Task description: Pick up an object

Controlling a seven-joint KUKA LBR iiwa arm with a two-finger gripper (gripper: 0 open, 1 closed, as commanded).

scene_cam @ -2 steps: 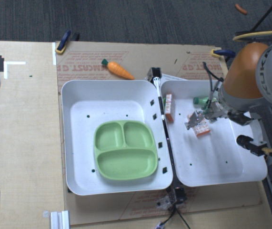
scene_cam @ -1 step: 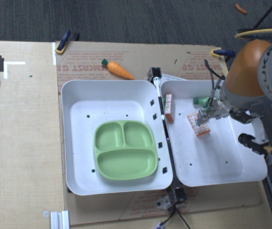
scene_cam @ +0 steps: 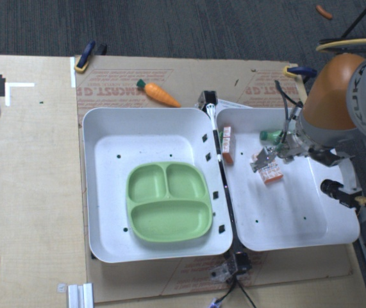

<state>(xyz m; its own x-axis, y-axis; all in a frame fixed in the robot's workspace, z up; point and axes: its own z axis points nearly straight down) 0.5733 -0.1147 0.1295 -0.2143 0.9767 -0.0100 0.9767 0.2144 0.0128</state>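
Note:
In the right bin (scene_cam: 311, 226), my gripper (scene_cam: 263, 161) hovers over the back middle area, reaching in from the right. A small red and white box (scene_cam: 272, 174) lies tilted just below and to the right of the gripper's tip, touching or nearly touching it; I cannot tell if it is held. A green object (scene_cam: 271, 135) lies behind the gripper, partly hidden by the wrist. A narrow red and white box (scene_cam: 226, 145) rests against the bin's left wall.
The left bin (scene_cam: 102, 172) holds a green divided plate (scene_cam: 168, 201). An orange toy carrot (scene_cam: 159, 94) lies on the cardboard behind the bins. Clamps sit at the divider's back end (scene_cam: 207, 99) and front end (scene_cam: 234, 263). The grey and orange arm (scene_cam: 336, 95) covers the right bin's back right corner.

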